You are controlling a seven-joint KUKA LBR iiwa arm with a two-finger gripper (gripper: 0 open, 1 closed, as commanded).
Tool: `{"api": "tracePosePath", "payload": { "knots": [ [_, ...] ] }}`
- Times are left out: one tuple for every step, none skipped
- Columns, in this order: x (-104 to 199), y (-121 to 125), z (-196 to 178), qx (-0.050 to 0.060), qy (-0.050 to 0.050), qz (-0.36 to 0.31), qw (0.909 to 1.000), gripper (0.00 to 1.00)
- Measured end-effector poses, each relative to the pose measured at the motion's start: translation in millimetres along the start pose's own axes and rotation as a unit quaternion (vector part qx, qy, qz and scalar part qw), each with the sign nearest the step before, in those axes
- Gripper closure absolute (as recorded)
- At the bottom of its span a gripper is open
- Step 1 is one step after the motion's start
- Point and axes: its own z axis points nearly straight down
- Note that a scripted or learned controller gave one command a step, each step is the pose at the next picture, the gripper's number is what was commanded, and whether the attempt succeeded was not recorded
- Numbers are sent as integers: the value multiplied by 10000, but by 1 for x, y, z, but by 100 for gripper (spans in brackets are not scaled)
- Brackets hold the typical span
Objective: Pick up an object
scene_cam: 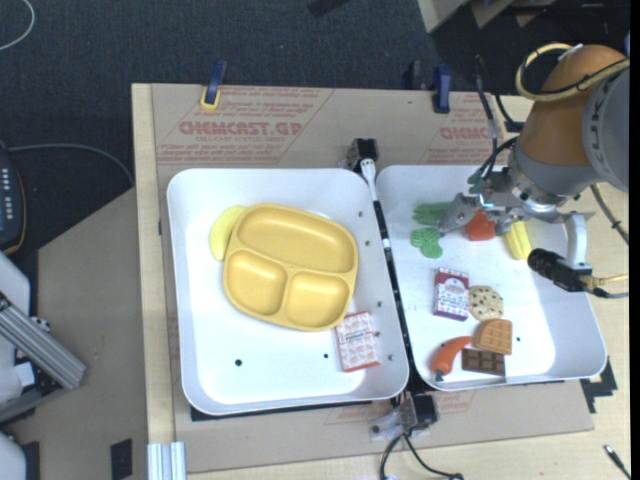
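I see a plywood worktop (300, 118) on dark carpet (150, 18). Nearest me in the right bin (570, 353) lie a waffle (492, 336) and a cookie (484, 300). Farther in, the tool (487, 211) hangs low over a red object (481, 227), beside green leaves (430, 224). I cannot tell its finger state.

Bins (190, 268): smooth white plastic, slight gloss. Tray (290, 265), left of the tool (480, 211): glossy yellow plastic. Surface (300, 118): matt brown board, printed red. Arm (575, 108): smooth orange and grey shell. Floor (150, 18): dark matt carpet.
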Motion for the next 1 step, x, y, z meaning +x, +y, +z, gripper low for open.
{"api": "tracePosePath", "payload": {
  "knots": [
    [0, 1, 47, -23, 0, 2, 10000, 0]
  ]
}}
